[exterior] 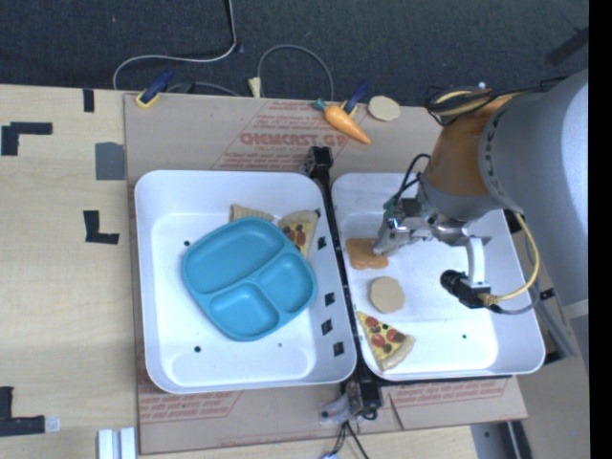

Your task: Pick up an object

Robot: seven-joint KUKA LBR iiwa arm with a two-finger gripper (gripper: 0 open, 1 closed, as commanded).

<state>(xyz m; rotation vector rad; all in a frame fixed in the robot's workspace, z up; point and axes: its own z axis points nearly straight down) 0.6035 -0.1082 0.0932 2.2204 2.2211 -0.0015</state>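
The arm reaches in from the right over the right bin, and its pincer sits low near that bin's left wall, its tip right at the upper right edge of a tan, bread-like piece. Whether the fingers are apart or together cannot be told from this angle, and nothing can be seen gripped between them; contact with the tan piece looks likely but is not certain. Just below that piece, apart from it, lies a round cookie, and nearer the bin's front left corner rests a pizza slice. A black fitting with a yellow cable hangs from the wrist over the middle of the bin. In the left bin a blue divided plate lies near the middle, overlapping a second pizza slice toward the back right corner. On the counter behind the bins lie a toy carrot and, close beside it, a pale disc.
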